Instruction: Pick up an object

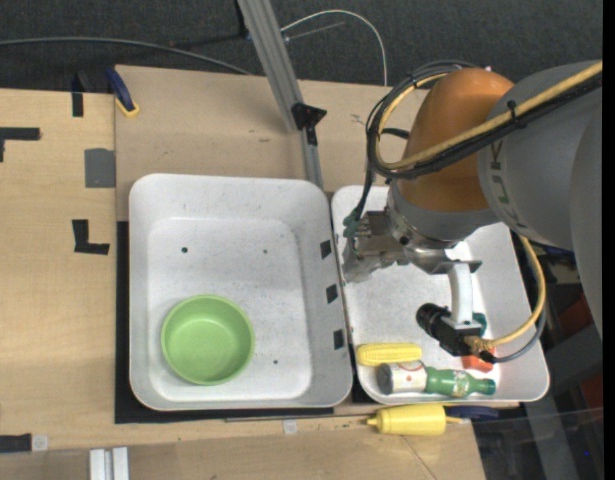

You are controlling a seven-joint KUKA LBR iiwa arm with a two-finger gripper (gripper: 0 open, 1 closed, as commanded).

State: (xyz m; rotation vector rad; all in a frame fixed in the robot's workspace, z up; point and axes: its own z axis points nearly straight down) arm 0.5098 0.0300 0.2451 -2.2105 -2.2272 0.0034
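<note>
The arm (487,158) is seen over the right bin (517,378), with the gripper (362,253) lowered at that bin's far left side; whether its fingers grip anything cannot be told. A green bowl (207,340) is seen in the left bin (227,208). A green bottle (442,380) and a yellow piece (389,353) are laid along the right bin's near edge.

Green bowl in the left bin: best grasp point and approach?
Probably the rim of the green bowl, from straight above, one finger inside and one outside. It sits upright with its mouth open, and looks too wide to span. The rim towards the middle of the left bin seems safest: the opposite side lies close to the bin's corner walls.
</note>
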